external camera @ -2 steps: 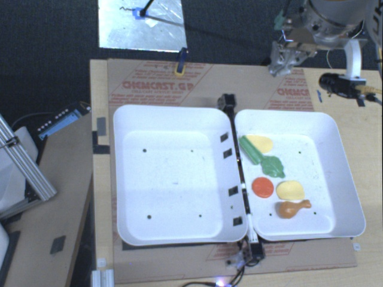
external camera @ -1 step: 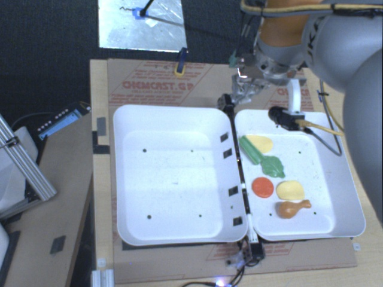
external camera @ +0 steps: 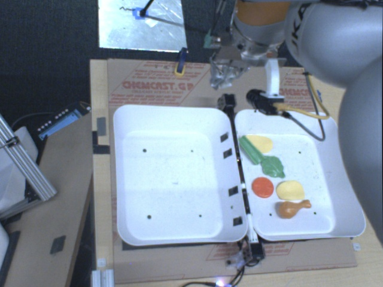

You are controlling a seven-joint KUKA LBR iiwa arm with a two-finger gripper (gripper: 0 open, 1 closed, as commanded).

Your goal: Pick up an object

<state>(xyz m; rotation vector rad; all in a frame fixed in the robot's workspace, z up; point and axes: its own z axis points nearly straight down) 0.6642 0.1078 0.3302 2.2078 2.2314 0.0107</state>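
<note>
The right shallow white plastic bin (external camera: 335,220) holds a green leafy toy (external camera: 261,158), yellow pieces (external camera: 260,142), an orange-red disc (external camera: 263,187) and a brown drumstick (external camera: 291,208). The claw (external camera: 222,76) hovers beyond the bins' far edge; its state I cannot tell.

A brown printed cardboard sheet (external camera: 157,86) lies under the gripper (external camera: 224,79). On it, nearer the camera than the gripper, sit the left white bin (external camera: 173,178) and the right white bin (external camera: 317,160), joined by black clips (external camera: 227,153). Just left of the gripper stands a blue-and-yellow clamp (external camera: 179,64). Farther left and behind lies a silvery sheet (external camera: 140,17). A yellow cable (external camera: 306,116) curves to its right.
</note>
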